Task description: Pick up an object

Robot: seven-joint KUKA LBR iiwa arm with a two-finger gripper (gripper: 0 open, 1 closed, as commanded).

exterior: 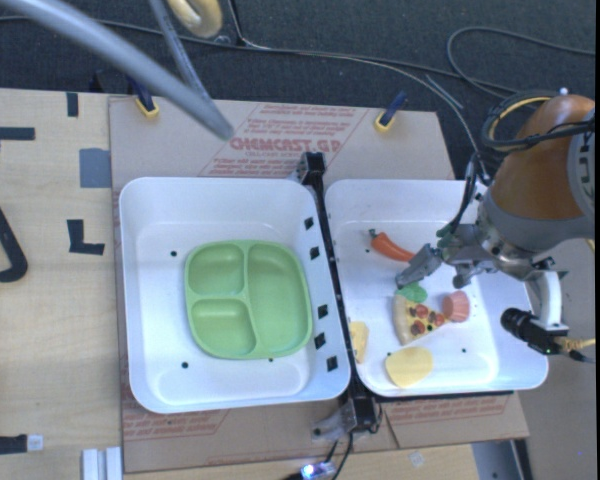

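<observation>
I have the gripper [435, 268] low in the right bin [480, 203], its fingers spread wide and empty, with the carrot [390, 247] just to its left. Close under it lie the green piece [413, 293], the pizza slice [416, 319] and a pink piece [457, 306], packed tight. My worry is that closing here catches two at once, or shoves the pizza slice aside without gripping it. The yellow chip [409, 367] sits apart, the safer pick. The tray [248, 300] fills the left bin [150, 208].

Arm [540, 183] cut off at right.
</observation>
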